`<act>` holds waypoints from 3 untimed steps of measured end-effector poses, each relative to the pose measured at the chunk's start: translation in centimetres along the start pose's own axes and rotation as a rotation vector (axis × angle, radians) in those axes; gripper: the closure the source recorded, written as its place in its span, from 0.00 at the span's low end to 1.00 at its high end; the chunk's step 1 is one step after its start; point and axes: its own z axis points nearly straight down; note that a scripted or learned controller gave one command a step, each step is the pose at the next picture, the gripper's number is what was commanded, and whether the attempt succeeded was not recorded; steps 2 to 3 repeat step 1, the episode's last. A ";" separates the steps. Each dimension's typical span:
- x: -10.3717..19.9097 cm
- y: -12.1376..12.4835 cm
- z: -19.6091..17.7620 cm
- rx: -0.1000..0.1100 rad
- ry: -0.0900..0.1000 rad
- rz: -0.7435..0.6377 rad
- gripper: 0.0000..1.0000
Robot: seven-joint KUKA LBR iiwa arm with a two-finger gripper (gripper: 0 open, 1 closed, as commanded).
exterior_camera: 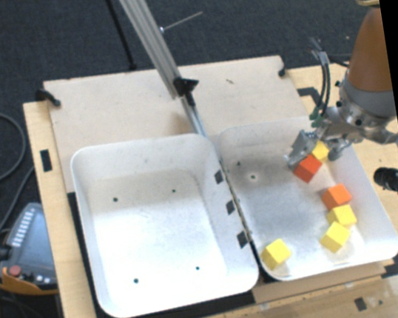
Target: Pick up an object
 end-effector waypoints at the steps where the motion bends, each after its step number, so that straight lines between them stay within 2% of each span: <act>1: -7.4 -3.9 7.1 0.009 -0.002 0.002 0.00; 3: -7.4 -3.9 7.1 0.009 -0.002 0.002 0.00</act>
